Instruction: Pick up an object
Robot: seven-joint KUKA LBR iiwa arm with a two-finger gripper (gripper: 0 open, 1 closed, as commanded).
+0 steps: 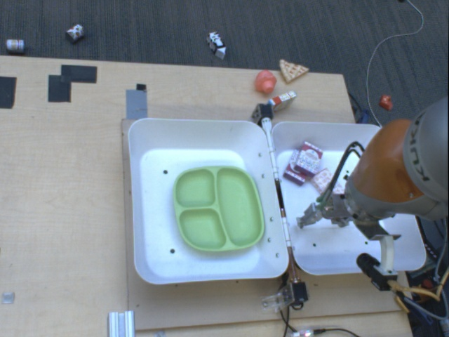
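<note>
In the right bin point(330, 267) a maroon-and-white packet point(305, 161) lies near the back left corner. A pale pink item point(324, 180) rests just in front of it, partly behind the arm. My gripper point(312, 216) hangs low over the bin's middle, in front of both items and a little left of the orange wrist band point(382, 170). I see nothing held in it. A black cable loops from the wrist over the pink item.
The left bin point(151, 188) holds a green three-part plate point(219, 208). Behind the bins on the bench lie a red ball point(265, 81), a toy pizza slice point(293, 69) and a small red-tipped tube point(283, 100). Small bits are scattered on the dark floor beyond.
</note>
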